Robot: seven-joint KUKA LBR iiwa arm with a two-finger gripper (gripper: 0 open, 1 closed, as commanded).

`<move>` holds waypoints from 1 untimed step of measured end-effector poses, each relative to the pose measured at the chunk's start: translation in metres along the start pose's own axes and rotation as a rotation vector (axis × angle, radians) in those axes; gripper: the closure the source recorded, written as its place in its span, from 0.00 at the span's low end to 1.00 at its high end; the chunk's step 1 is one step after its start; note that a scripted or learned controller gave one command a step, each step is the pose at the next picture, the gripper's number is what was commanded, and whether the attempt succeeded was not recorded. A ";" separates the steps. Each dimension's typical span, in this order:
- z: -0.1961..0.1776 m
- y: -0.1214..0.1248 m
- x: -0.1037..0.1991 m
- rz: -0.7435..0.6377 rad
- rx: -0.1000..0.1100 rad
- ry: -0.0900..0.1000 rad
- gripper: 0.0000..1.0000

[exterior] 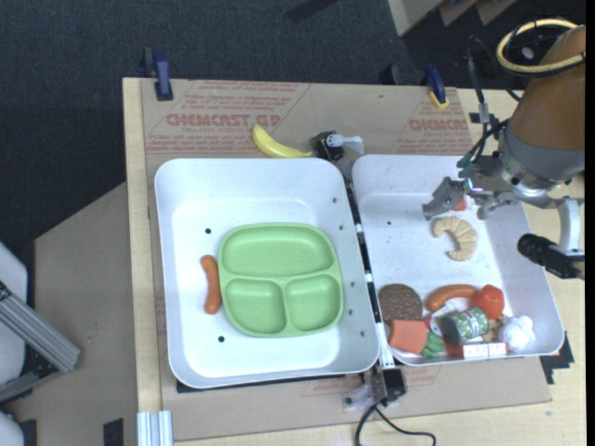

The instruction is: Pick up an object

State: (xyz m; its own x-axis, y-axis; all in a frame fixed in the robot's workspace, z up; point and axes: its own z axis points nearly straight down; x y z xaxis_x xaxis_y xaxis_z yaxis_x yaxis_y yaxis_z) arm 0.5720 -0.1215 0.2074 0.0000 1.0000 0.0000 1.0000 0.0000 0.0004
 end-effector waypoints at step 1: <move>0.118 -0.032 -0.051 0.006 0.013 0.001 0.00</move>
State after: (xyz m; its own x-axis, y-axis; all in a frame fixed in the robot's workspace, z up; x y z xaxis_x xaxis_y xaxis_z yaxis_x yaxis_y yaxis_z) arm 0.5405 -0.1725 0.0896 0.0059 1.0000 0.0014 0.9999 -0.0059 -0.0123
